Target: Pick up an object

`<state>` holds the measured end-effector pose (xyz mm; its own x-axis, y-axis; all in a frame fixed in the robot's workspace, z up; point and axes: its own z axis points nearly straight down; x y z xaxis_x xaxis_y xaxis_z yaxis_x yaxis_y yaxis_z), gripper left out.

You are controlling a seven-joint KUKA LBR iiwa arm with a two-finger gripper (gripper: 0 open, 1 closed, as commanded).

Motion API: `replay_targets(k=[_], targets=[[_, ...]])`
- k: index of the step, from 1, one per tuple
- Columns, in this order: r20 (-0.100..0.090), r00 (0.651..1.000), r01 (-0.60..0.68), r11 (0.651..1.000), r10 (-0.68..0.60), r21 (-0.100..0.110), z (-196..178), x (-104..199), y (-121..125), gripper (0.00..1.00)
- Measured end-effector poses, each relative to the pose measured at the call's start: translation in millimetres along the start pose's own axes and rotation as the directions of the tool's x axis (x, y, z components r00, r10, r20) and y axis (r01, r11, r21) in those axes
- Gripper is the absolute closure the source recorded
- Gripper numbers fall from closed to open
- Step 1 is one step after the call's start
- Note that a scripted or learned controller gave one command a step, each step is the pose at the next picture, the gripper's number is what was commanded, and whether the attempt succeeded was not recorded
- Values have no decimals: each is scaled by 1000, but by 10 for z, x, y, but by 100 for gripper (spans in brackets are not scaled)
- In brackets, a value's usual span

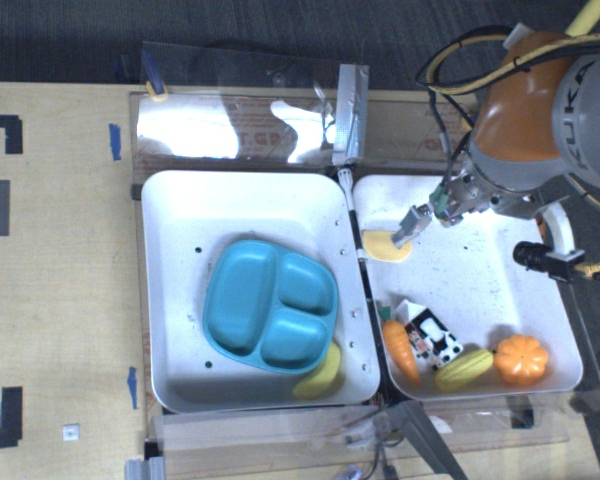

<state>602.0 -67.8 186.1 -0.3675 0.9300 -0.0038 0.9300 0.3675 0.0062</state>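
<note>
The grey arm [540, 108], with its orange band, comes in from the upper right of the frame and bends down over the right bin [540, 268]. Its end effector [412, 226] hangs in the upper left part of that bin, slanting down and to the left, with its tip just above a pale yellow, flat round piece [385, 247] that lies against the bin's left wall. Whether the tip touches that piece cannot be told, and whether the end effector is spread or pressed together cannot be told either; nothing is seen pinched in it.

Along the lower edge of the right bin lies a row of things: an orange carrot-shaped toy [400, 351] at the left, a small black and white object [432, 337] just beside it, a yellow-green oblong toy [464, 368] touching that one, and an orange pumpkin-shaped toy [521, 358] at the right.

The left bin [180, 208] holds a blue divided plate [270, 305], tilted, filling much of its middle. A yellow rounded object [323, 373] peeps out from under the plate's lower right edge, near the bin's lower right corner.

Both bins sit on a light wooden worktop [50, 268], which shows black marks at the left of the frame.
</note>
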Motion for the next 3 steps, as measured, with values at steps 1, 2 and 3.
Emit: replay_targets(k=[1, 2, 3], targets=[[-6, 996, 89, 996, -89, 7, 10, 210, -430, 0], [-1, 931, -365, 931, 365, 6, -28, 241, -499, 0], [0, 945, -326, 945, 326, 5, -252, -469, -235, 0]])
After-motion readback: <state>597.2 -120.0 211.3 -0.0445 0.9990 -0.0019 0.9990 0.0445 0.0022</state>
